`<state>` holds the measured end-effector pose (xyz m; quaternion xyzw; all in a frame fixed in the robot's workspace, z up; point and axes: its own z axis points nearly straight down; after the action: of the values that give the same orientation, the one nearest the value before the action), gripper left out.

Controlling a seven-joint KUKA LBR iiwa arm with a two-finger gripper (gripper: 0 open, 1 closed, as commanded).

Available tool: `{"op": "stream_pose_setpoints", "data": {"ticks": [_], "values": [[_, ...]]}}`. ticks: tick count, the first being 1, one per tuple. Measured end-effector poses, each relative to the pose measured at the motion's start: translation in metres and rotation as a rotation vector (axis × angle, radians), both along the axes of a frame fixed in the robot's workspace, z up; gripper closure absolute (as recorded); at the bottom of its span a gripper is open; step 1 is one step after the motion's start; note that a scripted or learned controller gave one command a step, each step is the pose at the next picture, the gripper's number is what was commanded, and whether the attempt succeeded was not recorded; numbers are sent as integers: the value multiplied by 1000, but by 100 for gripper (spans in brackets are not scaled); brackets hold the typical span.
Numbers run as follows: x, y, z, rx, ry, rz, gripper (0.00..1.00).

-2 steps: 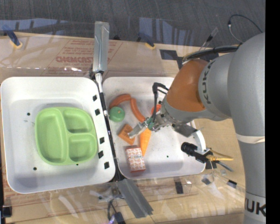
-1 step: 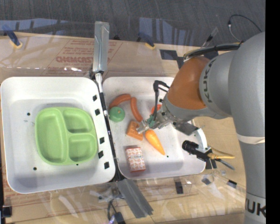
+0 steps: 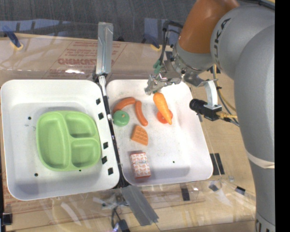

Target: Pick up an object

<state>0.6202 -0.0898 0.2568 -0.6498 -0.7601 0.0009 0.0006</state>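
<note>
Two fingers [image 3: 152, 85] hover just above the carrot [image 3: 162, 108], gap unclear.

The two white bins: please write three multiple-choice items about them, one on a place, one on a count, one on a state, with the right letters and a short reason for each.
1. Where does the green divided plate lie?
A. in the left bin
B. in the right bin
C. on the bench outside the bins

2. How many compartments does the green divided plate have?
A. two
B. three
C. five

3. How does the carrot stand to the gripper?
A. it hangs high above the bench
B. it lies just under the gripper, in the right bin
C. it rests on the green divided plate

Key: 1 A, the plate sits alone in the left bin. 2 B, one long and two small wells show. 3 B, the carrot lies in the bin below the gripper.
</note>
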Motion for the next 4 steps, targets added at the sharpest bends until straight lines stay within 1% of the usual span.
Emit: {"op": "stream_pose_setpoints", "data": {"ticks": [1,2,3,4], "values": [[-128,-32,3,0,6,-99,100],[-53,20,8,1,7,-29,100],[-84,-9,0,0,8,-39,100],[-17,44,-38,0,9,-10,100]]}}
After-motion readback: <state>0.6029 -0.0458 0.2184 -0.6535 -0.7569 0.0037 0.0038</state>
